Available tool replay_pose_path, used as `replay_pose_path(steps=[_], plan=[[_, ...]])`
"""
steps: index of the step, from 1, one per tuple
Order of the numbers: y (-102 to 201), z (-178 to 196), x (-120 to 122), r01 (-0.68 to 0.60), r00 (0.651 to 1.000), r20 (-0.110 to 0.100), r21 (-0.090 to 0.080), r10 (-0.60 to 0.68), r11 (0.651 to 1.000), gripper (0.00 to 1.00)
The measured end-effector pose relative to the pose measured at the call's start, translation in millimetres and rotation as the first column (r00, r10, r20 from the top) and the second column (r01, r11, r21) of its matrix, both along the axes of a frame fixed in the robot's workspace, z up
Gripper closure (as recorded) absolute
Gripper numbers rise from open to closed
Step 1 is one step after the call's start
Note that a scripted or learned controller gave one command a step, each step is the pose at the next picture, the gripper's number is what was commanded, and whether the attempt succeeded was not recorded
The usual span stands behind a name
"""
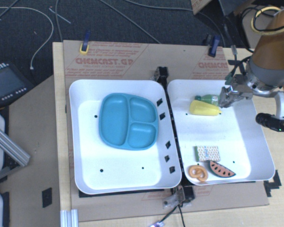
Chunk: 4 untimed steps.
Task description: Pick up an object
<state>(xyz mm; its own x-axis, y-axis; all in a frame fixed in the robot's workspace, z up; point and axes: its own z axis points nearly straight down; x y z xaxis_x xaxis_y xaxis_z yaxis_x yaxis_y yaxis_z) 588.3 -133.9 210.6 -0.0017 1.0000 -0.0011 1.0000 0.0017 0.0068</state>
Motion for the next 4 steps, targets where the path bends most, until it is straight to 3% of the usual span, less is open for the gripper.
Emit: replay_pose_path(steps=[3, 4], plan=[[178, 12, 33, -0.006, 1.0, -0.005, 0.004, 0.006, 1.0, 1.0], [224, 19, 33, -0.004, 1.0, -0.005, 0.004, 0.004, 1.0, 1.0]])
